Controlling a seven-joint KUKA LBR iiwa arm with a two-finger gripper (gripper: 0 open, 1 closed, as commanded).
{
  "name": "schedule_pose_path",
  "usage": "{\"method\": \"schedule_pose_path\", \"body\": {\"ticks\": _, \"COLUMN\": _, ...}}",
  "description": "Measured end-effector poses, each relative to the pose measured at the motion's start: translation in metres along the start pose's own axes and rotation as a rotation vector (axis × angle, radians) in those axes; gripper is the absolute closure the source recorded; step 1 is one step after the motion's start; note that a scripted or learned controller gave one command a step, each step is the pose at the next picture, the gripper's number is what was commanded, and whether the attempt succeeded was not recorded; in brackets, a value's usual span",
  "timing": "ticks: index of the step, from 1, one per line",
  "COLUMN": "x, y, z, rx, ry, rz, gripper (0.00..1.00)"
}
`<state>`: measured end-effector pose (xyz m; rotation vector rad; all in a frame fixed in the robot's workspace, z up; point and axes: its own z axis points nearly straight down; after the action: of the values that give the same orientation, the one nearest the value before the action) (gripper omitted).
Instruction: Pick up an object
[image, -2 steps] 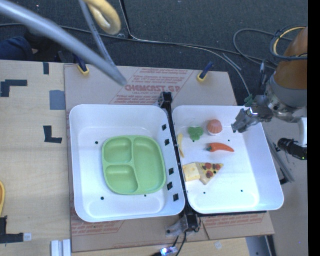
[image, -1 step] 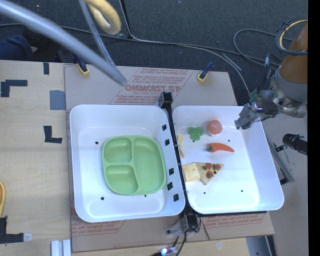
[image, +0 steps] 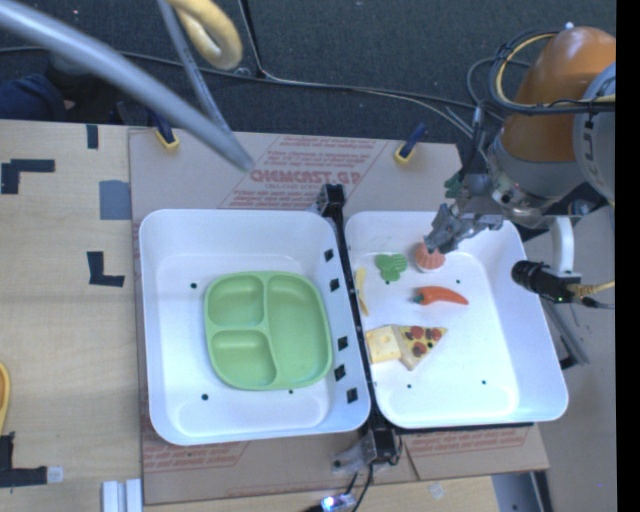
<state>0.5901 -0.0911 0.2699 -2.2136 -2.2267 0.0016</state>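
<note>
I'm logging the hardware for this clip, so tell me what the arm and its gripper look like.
The arm is grey metal with a rounded orange band above the wrist. Black cables loop around that orange section. It ends in a dark grey gripper with small teal accents near its base. A black cylindrical part juts out below the wrist.

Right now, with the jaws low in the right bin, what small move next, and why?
Probably a short straight descent: the gripper hangs right over the small pink toy, which lies apart from the green piece and carrot.
</note>
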Motion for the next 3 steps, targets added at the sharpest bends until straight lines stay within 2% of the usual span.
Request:
{"method": "schedule_pose_path", "body": {"ticks": 1, "x": 0.044, "y": 0.016, "z": 0.003, "rx": -0.001, "ry": 0.0, "rz": 0.001, "gripper": 1.0}}
{"method": "schedule_pose_path", "body": {"ticks": 3, "x": 0.137, "y": 0.045, "z": 0.042, "rx": 0.0, "ry": -0.002, "rz": 0.002, "gripper": 1.0}}
